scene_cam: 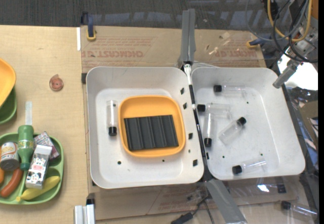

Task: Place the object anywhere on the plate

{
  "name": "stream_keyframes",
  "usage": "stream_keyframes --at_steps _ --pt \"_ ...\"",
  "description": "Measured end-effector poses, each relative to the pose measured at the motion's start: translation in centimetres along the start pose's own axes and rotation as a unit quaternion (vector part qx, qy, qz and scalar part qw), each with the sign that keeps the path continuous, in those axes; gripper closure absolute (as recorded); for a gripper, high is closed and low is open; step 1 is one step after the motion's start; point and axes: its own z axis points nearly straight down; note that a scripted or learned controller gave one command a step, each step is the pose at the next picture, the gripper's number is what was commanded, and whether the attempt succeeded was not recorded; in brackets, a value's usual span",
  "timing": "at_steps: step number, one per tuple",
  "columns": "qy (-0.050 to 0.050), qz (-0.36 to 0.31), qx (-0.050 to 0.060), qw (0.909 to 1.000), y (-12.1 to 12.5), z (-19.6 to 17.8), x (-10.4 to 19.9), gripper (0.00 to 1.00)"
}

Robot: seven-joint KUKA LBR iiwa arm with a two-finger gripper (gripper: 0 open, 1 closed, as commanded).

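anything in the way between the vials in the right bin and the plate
Only the raised rims where the two bins meet. The plate already carries a dark ridged block, and one vial lies beside it.

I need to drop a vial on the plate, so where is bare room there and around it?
The square orange plate shows bare rim around the ribbed black block; widest along its back edge. The left white bin is bare in front of the plate. Crowded: the clear black-capped vial at the plate's left.
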Motion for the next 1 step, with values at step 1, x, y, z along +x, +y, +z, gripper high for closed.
stream_keyframes --at_steps 1 --pt "0.000 -0.167 0.000 0.9859 0.46 0.33 0.44 0.00"
